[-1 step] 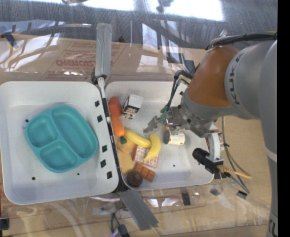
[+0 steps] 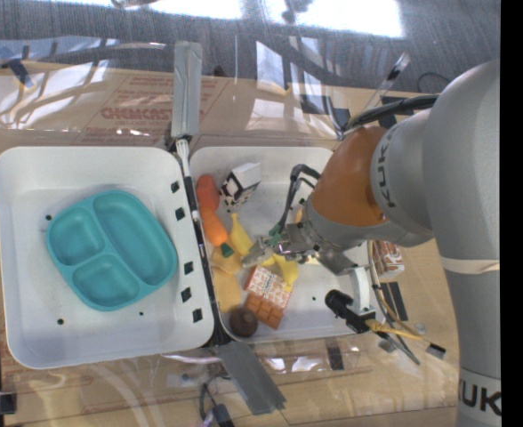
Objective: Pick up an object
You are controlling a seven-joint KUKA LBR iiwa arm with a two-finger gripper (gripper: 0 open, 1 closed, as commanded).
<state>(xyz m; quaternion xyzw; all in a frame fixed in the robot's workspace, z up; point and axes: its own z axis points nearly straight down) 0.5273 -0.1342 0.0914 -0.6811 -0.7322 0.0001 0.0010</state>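
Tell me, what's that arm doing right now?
Pincer low in right bin, over the toy pile. Yellow banana right beside it. Nothing visibly gripped. Teal plate alone in left bin.

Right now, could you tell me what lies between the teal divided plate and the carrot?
In the camera view, the bins' adjoining white walls lie between the teal plate in the left bin and the carrot in the right bin.

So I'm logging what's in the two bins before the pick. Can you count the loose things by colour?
Teal: 1, the divided plate
Orange: 2, the carrot and the waffle-patterned block
Yellow: 1, the banana
Black and white: 1, the small carton
Brown: 1, the round ball
Total: 6
Anything under the gripper is hidden.
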